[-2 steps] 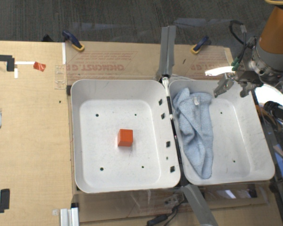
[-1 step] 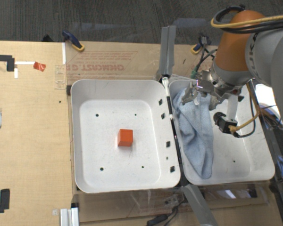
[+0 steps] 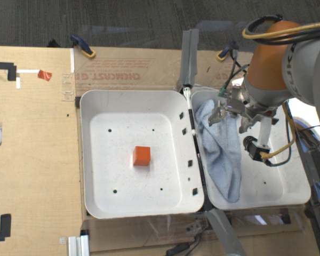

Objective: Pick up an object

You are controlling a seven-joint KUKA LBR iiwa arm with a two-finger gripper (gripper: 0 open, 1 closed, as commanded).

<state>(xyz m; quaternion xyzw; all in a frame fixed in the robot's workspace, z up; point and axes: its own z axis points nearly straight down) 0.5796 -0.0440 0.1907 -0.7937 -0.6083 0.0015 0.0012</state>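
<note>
A light blue cloth (image 3: 222,156) lies crumpled along the left side of the right bin (image 3: 288,188). An orange-red block (image 3: 142,156) sits near the middle of the left bin (image 3: 104,143). My gripper (image 3: 229,121) hangs over the upper part of the cloth in the right bin. Its fingers (image 3: 215,117) are spread apart and open, pointing down, with nothing seen held between them. The grey arm with its orange band (image 3: 269,63) comes in from the upper right.
A divider wall (image 3: 194,143) separates the two bins just left of the cloth. Black cables (image 3: 258,151) dangle from the wrist over the right bin. Blue clamps (image 3: 82,45) hold cardboard behind the bins. A wooden bench surface (image 3: 32,143) lies to the left.
</note>
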